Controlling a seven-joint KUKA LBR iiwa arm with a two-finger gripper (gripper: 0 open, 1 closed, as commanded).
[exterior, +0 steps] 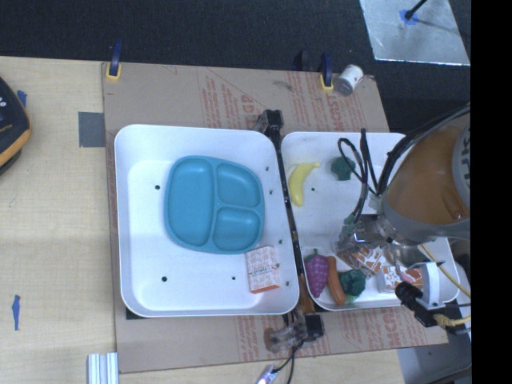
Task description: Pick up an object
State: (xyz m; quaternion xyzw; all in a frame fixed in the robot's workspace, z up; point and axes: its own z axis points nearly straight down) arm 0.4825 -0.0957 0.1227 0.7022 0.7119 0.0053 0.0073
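My gripper (358, 234) hangs low over the middle of the right bin (320, 206), under the grey arm with its orange band (424, 186). Right below and beside it lie orange-and-white packets (370, 258). A purple grape bunch (317, 272), an orange carrot (336, 285) and a green toy (352, 282) lie at that bin's front. A yellow banana (299, 181) and a dark green piece (343, 167) lie toward its far side. I see nothing held.
The left bin (136, 214) holds a blue divided plate (214, 203) and a small red-and-white carton (262, 269) near its front right corner. A black divider (285, 206) runs between the bins. A yellow-and-black device (11, 122) sits at the far left.
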